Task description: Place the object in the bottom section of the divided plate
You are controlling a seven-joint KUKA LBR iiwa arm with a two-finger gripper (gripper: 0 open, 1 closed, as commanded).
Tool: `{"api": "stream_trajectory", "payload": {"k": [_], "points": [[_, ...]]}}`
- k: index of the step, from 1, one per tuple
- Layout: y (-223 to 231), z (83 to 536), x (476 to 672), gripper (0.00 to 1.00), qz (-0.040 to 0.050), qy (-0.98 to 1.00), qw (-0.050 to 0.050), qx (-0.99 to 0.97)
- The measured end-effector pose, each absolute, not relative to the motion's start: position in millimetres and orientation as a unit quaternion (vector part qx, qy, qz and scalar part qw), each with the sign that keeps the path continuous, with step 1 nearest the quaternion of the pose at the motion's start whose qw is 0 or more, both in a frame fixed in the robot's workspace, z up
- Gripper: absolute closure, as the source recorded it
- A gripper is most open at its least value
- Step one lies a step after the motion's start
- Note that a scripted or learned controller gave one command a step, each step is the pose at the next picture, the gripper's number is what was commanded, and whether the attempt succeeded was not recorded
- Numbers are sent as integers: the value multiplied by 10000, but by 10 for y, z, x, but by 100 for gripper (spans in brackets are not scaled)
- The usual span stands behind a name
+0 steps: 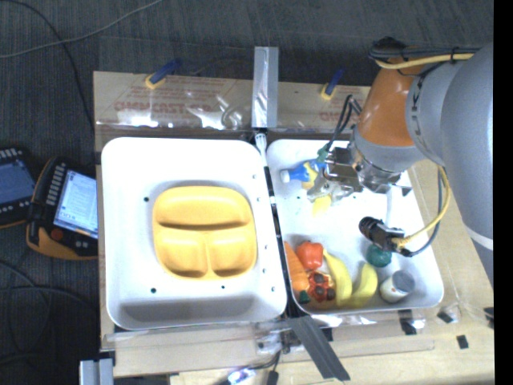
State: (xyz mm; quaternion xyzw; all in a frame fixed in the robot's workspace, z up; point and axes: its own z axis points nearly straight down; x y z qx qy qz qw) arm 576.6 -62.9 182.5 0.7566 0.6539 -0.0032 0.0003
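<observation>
A yellow divided plate (pixel 205 231) lies in the left bin (pixel 128 295), with one wide section at the far side and two smaller sections at the near side. My gripper (pixel 330 181) hangs low over the upper part of the right bin (pixel 429 287). A small yellow object (pixel 321 205) lies just below it, and a blue and white item (pixel 298 172) lies to its left. Whether the gripper touches either of them cannot be made out.
The near end of the right bin holds a red pepper (pixel 309 253), an orange carrot (pixel 293 275), bananas (pixel 346 279), a teal ball (pixel 378 256) and a small grey cup (pixel 396 285). A black cable end (pixel 375 231) hangs off the arm. A handheld pendant (pixel 66 208) lies left of the bench.
</observation>
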Motion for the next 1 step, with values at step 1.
{"api": "stream_trajectory", "payload": {"k": [1], "points": [[393,1824,5866,100,-20,6962,-9,7178]]}}
